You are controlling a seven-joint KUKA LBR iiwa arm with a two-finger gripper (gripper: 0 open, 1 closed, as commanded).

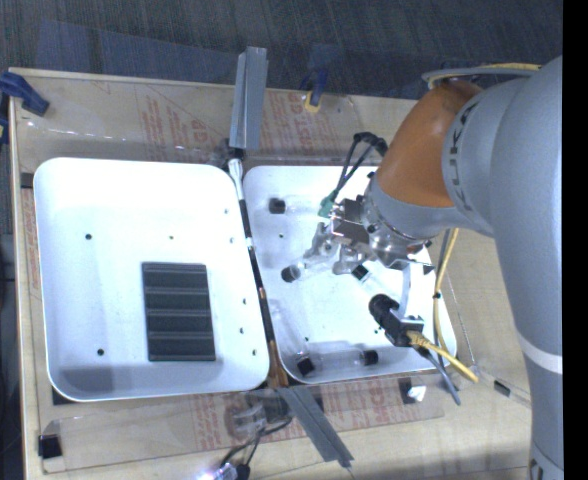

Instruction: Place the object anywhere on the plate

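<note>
You saw the dark ribbed rectangular plate at six o'clock in the left white bin. The two-finger gripper hung over the right white bin; whether it held anything, you could not tell.

The plate is a dark grey, ribbed rectangle lying flat on the floor of the left bin, in its lower middle part, with its long side running up and down the view and 4 raised bands across it. Nothing rests on it. Several small dark objects lie scattered in the right bin, too small to identify; which one is the task's object cannot be told.
</note>
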